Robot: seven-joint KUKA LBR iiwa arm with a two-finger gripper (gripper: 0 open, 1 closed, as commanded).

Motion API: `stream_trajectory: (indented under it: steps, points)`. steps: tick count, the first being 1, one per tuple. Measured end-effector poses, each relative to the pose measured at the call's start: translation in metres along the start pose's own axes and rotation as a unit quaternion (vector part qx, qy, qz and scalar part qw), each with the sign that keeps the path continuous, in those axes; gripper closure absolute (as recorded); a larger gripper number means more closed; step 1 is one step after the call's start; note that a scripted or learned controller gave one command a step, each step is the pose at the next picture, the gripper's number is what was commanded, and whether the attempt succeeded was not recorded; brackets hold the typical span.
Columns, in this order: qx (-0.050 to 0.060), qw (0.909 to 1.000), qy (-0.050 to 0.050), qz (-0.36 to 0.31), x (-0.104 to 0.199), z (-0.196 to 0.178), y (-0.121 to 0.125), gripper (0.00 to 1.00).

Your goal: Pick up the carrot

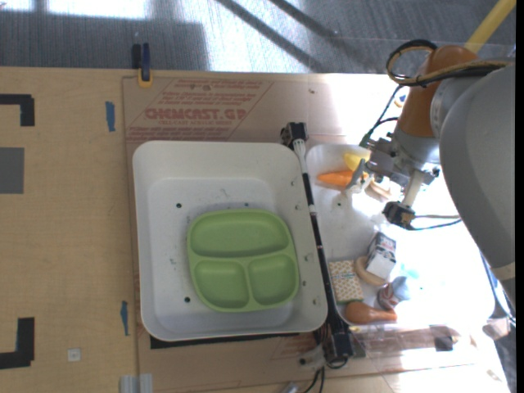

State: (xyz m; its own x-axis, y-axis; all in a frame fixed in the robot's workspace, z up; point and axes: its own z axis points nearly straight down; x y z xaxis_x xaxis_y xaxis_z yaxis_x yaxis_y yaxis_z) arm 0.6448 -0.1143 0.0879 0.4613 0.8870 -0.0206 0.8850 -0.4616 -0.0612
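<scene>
Two white bins (155,219) sit side by side on the brown bench, and the orange carrot (334,178) lies near the top of the right bin, with the gripper (360,175) right beside it, so lifting is not done yet.

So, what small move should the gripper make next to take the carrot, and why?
Probably a short descent: the gripper sits right beside the thick end of the small orange carrot, near the top of the right white bin. The glare hides whether it already grips.
</scene>
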Motion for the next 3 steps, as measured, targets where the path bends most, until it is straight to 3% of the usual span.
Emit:
stream_trajectory:
  steps: [1,2,3]
  points:
    - [0.027,0.9919,-0.005,0.124,0.010,0.001,0.001,0.00]
    - [0.013,0.9850,-0.003,0.172,0.014,0.001,-0.010,0.00]
    - [-0.011,0.9502,0.015,0.311,0.016,0.001,-0.013,0.00]
